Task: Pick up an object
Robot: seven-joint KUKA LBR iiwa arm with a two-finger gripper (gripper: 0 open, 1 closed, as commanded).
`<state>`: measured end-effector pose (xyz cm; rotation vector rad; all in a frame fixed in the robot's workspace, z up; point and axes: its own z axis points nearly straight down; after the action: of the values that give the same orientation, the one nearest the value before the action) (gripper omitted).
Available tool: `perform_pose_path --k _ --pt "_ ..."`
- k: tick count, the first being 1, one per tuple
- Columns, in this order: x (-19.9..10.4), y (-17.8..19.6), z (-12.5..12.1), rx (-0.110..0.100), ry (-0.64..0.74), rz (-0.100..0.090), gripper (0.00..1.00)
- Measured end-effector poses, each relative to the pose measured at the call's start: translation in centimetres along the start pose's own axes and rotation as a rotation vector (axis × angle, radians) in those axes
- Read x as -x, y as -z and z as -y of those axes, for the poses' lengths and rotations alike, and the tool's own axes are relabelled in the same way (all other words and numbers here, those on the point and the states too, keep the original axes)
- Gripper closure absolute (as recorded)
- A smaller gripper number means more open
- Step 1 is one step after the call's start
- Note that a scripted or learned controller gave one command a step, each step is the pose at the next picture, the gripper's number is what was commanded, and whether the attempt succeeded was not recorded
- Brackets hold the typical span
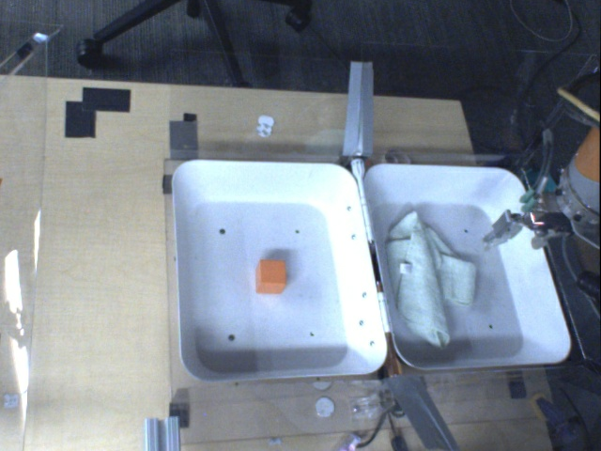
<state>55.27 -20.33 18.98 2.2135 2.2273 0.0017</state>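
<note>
Jaws [502, 228] (tilted) — over right bin [549, 294]

camera view: fixed overhead | slanted downward | both bins [188, 252] framed | arm [577, 191] at right

The left bin [202, 252] has lots of free floor all around one small orange cube [271, 276]. In the right bin [507, 341], a crumpled white cloth [427, 280] fills the left part; the right part looks free, maybe.
</note>
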Motion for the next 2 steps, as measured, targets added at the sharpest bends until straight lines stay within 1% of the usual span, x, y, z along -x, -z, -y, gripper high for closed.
perform_pose_path --k 1,2 --pt "0.2 -9.2 -0.5 0.007 0.073 0.002 0.0" --pt "0.1 -8.1 -0.7 0.011 0.073 0.002 1.0"
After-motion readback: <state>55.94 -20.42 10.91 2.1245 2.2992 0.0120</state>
